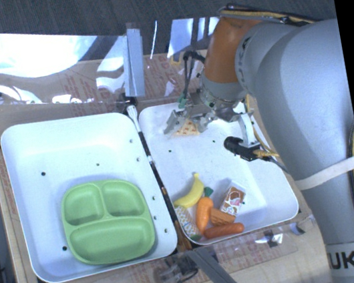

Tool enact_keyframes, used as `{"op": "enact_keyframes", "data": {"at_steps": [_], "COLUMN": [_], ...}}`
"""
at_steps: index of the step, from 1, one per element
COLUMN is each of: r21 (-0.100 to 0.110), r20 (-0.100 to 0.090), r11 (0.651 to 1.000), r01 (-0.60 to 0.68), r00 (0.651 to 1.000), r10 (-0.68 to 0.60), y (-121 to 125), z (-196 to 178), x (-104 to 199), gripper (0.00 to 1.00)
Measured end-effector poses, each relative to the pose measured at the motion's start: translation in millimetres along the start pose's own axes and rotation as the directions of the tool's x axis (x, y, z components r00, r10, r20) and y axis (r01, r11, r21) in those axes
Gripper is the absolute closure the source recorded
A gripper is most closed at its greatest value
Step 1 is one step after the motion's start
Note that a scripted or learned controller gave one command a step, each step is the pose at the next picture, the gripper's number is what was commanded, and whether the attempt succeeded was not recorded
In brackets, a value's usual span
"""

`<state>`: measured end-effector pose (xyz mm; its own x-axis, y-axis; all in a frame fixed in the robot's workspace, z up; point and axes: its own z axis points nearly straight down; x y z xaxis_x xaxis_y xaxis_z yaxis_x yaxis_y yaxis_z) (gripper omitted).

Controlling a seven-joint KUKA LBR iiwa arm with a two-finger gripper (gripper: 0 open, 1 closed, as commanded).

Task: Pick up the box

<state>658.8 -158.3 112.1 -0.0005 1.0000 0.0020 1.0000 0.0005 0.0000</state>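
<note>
Bulk came first: the arm point(292, 103) reached in from the right and covered much of the right bin point(160, 123), its orange band tipped toward the far rim, so it was working the back of that bin rather than the front. The left bin point(23, 151) held a green divided tray point(107, 221) lying flat toward its near side, well apart from the arm and, by my reckoning, no part of the job. In the right bin the loose things had gathered at the near edge: a banana point(191, 193), a carrot point(204, 212) touching it, a sausage-like piece point(223, 230) along the rim, and the box point(233, 198), small, white with a brown picture, tilted just beside the carrot. The gripper point(189, 116) hung low at the far end of that bin, over a flat tan piece point(188, 128), well apart from the box. Whether its tool was clenched or released I could not tell; the wrist and cables crowded it. Nothing showed in its grasp. The tan piece was half covered, and I could not name it.
</note>
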Motion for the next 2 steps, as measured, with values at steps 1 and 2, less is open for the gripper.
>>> {"op": "enact_keyframes", "data": {"at_steps": [1, 2], "r21": [-0.003, -0.002], "r20": [0.0, 0.0], "r11": [1.0, 1.0], "r01": [0.004, 0.005], "r00": [1.0, 1.0], "r10": [-0.004, -0.005], "y": [0.9, 0.9], "z": [-10.2, -10.2], "x": [1.1, 1.2], "gripper": [1.0, 0.0]}}
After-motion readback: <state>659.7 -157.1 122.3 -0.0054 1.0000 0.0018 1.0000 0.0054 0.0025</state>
